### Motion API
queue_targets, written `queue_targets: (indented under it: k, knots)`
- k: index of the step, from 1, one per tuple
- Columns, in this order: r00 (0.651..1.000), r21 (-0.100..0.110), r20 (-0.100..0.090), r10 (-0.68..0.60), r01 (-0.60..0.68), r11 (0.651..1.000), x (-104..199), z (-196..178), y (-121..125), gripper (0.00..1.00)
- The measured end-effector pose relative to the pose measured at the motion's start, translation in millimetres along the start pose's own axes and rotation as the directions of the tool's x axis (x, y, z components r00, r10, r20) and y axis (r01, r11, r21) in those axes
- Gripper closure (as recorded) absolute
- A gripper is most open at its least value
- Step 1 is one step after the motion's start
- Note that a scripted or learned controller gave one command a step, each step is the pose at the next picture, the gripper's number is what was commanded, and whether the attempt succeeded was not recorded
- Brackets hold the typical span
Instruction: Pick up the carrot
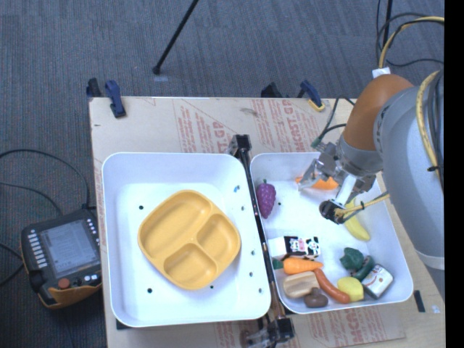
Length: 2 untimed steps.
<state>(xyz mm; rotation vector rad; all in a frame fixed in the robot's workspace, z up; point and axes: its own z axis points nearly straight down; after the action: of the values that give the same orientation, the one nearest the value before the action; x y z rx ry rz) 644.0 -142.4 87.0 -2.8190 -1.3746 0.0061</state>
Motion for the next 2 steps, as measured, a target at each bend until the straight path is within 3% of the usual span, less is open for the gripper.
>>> queue_targets:
  k: [1,2]
  knots:
    - [1.0,0.007,0.002,-0.006,0.006,1.0,0.9,-9.3,-1.2,1.0]
    - [1.0,0.008,0.003,-0.007,0.007,1.0,1.1,-8.9,-1.5,0.0]
